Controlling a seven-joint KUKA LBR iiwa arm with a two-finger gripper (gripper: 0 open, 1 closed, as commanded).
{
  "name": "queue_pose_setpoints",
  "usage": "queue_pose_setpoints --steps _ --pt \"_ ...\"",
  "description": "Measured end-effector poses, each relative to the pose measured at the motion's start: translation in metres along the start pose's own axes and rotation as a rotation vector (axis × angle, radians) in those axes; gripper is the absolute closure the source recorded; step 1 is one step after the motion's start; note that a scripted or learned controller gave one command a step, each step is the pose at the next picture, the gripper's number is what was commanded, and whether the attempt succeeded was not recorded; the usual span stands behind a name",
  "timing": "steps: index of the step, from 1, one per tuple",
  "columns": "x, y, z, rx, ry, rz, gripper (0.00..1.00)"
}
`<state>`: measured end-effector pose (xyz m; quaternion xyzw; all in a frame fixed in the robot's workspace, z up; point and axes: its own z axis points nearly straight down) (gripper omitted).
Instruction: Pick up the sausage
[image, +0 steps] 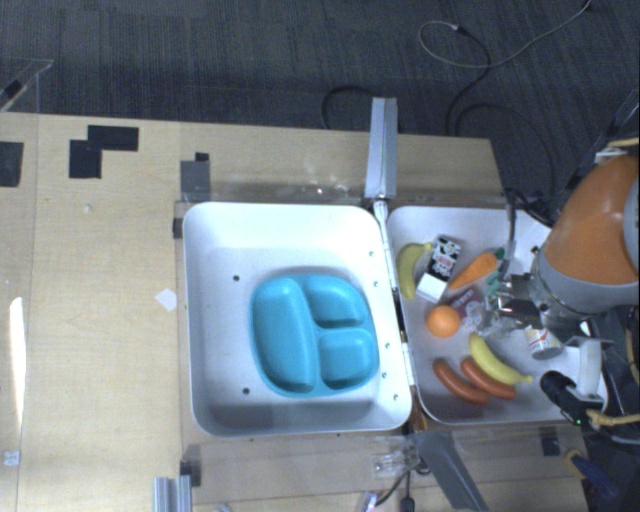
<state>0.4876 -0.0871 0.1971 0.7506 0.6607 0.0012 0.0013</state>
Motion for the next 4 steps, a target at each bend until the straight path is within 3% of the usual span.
queue_pose_setpoints --steps 1,2,3,4 --pt "-0.044 0.006 0.018 -0.002 -0.001 -0.379 1.0" --pt "-0.045 0.007 -0.001 -0.005 -0.002 -0.697 1.0" --pt "-0.083 0.012 0.001 -0.005 -0.004 -0.987 1.0" --pt "-0.106 0.032 0.055 -0.003 -0.002 -1.213 1.0"
